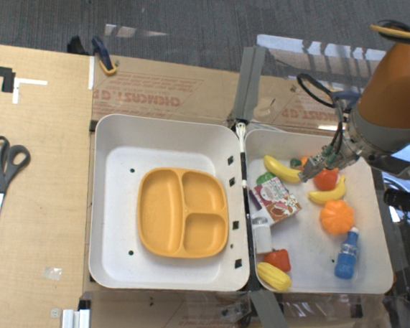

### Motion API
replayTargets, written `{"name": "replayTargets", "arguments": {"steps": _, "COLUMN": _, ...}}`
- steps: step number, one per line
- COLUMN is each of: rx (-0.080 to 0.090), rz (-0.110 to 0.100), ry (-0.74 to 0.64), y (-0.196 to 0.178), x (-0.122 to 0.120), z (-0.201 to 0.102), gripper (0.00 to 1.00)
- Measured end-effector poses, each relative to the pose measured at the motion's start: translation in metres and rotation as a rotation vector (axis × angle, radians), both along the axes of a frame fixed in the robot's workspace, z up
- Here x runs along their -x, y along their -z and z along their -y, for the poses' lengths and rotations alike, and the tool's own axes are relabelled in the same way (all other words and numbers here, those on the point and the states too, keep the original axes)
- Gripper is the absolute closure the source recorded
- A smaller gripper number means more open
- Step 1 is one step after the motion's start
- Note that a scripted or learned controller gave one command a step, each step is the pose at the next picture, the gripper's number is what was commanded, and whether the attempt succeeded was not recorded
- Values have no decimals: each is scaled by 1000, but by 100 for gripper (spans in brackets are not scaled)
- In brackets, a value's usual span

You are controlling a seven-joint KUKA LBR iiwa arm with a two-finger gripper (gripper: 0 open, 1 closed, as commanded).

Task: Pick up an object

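The grey arm with the orange band is reaching in over the right-hand shallow white bin [366,287], its gripper [319,163] hanging at the bin's far side, just above a round red toy tomato [326,180] lying between two yellow plastic bananas [282,169]; whether it is clenched or released cannot be told here. Nothing is showing between the gripper's tips. An orange toy pumpkin [338,216], a blue bottle [347,255] and a printed snack packet [278,201] are lying nearer in that bin, while a yellow three-compartment plastic plate [183,213] is sitting in the left white bin [109,186].
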State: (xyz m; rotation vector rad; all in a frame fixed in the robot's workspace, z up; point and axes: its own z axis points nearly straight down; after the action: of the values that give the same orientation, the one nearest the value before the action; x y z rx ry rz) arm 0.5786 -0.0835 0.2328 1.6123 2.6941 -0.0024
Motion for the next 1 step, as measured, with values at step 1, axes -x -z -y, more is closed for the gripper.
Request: {"name": "replayTargets", "arguments": {"steps": 1, "rx": 1, "rz": 0, "ry": 255, "y": -46, "x": -52, "z": -55, "gripper": 100}}
